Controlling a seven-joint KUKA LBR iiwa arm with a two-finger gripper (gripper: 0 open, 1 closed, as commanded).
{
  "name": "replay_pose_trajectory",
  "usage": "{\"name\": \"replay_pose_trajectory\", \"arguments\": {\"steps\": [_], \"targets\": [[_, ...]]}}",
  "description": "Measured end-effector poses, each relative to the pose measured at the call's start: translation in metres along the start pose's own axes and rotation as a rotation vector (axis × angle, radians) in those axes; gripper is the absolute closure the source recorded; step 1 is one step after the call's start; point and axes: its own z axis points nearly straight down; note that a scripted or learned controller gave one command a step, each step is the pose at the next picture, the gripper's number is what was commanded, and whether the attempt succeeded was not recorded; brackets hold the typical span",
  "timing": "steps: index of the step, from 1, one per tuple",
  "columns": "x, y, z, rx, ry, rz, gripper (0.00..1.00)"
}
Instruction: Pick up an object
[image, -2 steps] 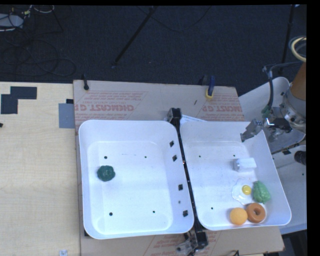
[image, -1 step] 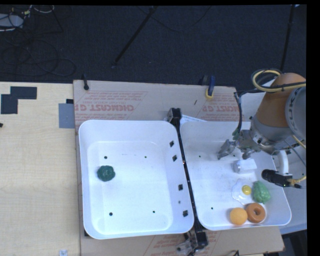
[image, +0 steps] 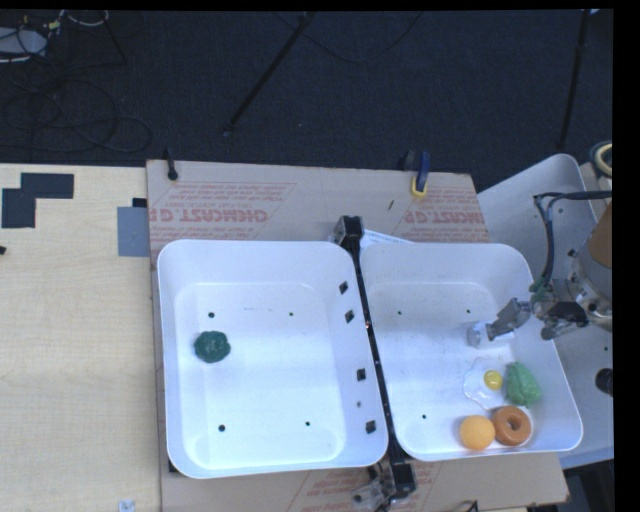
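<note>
Step in hand: approach. The gripper (image: 492, 330) hangs over the right bin (image: 430, 270), right of frame centre, above a bare patch of floor just up-left of the cluster of objects. Whether the jaws are spread or pressed together cannot be told at this size; nothing shows between them, so I judge no object is held yet.

Next move, as I judge it: shift toward lower right to sit over one chosen piece, then descend. The cluster is tight — neighbours touch or nearly so — and a clean pinch on one item may nudge the rest.

Count, right bin, lower right corner:
- fried egg toy (image: 486, 381), one, white with yellow yolk
- green lump (image: 523, 384), one, just right of the egg
- orange ball (image: 477, 432), one
- brown ring (image: 513, 426), one, doughnut-like, touching the ball

Count, left bin (image: 250, 262):
- dark green lump (image: 212, 346), one, alone at mid-left

Bins: two, side by side on the counter — five candidate objects in all.
</note>
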Motion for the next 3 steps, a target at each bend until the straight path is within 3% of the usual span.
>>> {"name": "replay_pose_trajectory", "arguments": {"steps": [1, 2, 3], "targets": [[0.070, 0.061, 0.125, -0.001, 0.003, -0.011, 0.00], [0.105, 0.123, 0.120, -0.004, 0.001, -0.009, 0.00], [0.103, 0.120, 0.111, 0.003, 0.001, -0.007, 1.00]]}}
